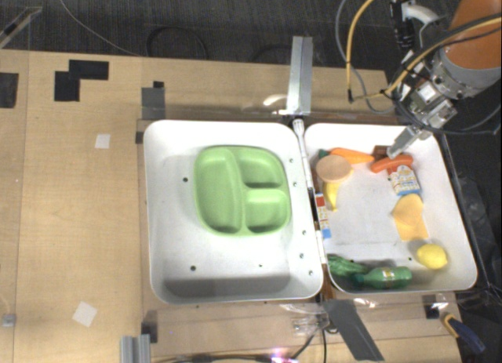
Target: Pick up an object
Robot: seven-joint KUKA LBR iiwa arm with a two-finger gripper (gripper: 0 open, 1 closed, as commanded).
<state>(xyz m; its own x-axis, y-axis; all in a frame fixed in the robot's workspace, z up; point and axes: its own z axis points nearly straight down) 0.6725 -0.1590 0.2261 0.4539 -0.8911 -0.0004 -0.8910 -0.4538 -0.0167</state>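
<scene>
A pale wooden desk (70, 220) with black patches carries two white bins; dark carpet lies behind. The left bin (169, 275) holds a green divided tray (239, 189). The tool (401, 143) hangs at the right bin's (463, 263) far edge, over an orange carrot (351, 154) lying crosswise, its long axis left-right. Whether the tool is clenched or released, I cannot tell.

seemingly matt plastic green tray (239, 189)

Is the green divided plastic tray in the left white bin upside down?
No. The green divided plastic tray lies right side up, its compartments' hollows facing the camera.
</scene>
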